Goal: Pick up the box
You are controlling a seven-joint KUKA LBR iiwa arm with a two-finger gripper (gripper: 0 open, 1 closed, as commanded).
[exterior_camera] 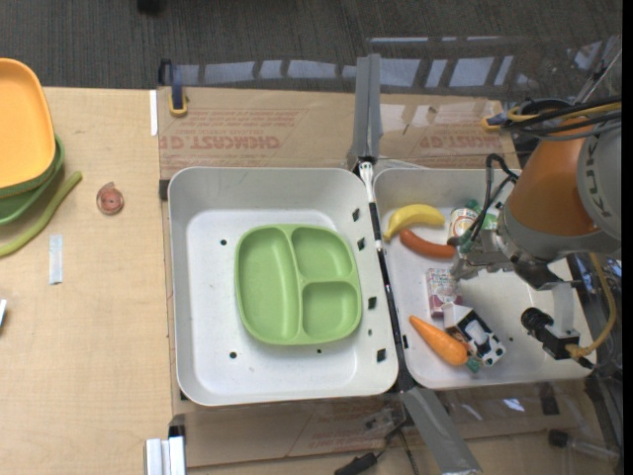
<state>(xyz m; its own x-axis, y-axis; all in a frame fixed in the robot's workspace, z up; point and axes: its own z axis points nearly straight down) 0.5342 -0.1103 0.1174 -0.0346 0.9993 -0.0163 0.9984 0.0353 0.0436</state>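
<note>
The box (439, 288) is a small white and pink carton lying flat in the middle of the right bin (554, 364). My gripper (461, 263) hangs over the bin, its tip just above and to the right of the box's upper edge. Whether it touches the box cannot be made out. The grey wrist and the orange band (554, 191) hide the bin's upper right part.
In the right bin a banana (411, 218) and a red pepper (427, 244) lie above the box, and a carrot (439, 339) and a black and white item (482, 340) lie below it. The left bin (198, 295) holds a green divided plate (299, 283).
</note>
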